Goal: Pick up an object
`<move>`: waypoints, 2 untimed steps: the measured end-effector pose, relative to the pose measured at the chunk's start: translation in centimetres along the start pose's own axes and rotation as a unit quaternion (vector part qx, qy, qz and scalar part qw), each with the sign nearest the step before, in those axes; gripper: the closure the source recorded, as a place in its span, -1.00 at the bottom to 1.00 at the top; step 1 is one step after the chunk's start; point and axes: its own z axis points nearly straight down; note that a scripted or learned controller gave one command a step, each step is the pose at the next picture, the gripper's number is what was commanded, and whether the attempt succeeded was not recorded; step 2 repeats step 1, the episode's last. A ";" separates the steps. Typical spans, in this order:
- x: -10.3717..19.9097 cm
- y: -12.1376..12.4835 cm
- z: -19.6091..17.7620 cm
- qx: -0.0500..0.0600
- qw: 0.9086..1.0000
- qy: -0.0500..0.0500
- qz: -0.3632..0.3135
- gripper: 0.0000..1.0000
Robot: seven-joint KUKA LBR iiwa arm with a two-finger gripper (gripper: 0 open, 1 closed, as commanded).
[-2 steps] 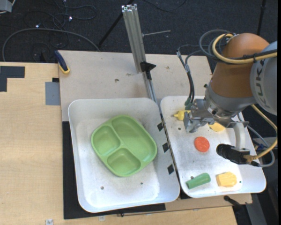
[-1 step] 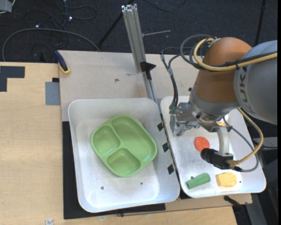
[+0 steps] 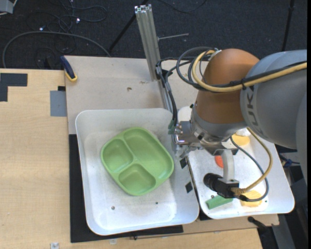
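A small orange-red object (image 3: 218, 161) lies on the floor of the right bin (image 3: 280, 201), about halfway along it and nearer its left wall. Of the loose pieces it is the closest to the end effector (image 3: 184, 139), which hangs over that bin's left wall toward the far-left corner. The object sits near it, on the side toward the bin's near-right corner. The wrist covers the grasping part from above, so I cannot tell how far open the end effector is or whether it has hold of anything.

A flat green piece (image 3: 219, 202) lies by the near edge of the same bin, skewed to that edge. A yellow object (image 3: 253, 198) lies just beside it toward the near-right corner. A second yellow object (image 3: 242, 138) lies in the far half of the bin, partly hidden under the arm (image 3: 280, 102).

In the left bin (image 3: 93, 201) a green divided tray (image 3: 137, 160) with three compartments lies flat around the middle. Its right rim is near that bin's right wall and near the end effector.

Both bins sit side by side toward the near-right corner of the desk (image 3: 26, 165). An aluminium post (image 3: 147, 40) stands behind them at the far edge.

Dark lettering runs along the arm's grey casing, cut off by the orange band; the letters "UK" can be read.
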 end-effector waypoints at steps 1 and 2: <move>4.5 -0.6 0.7 0.001 1.000 0.000 0.000 1.00; 4.5 -0.6 0.7 0.001 1.000 0.000 0.000 1.00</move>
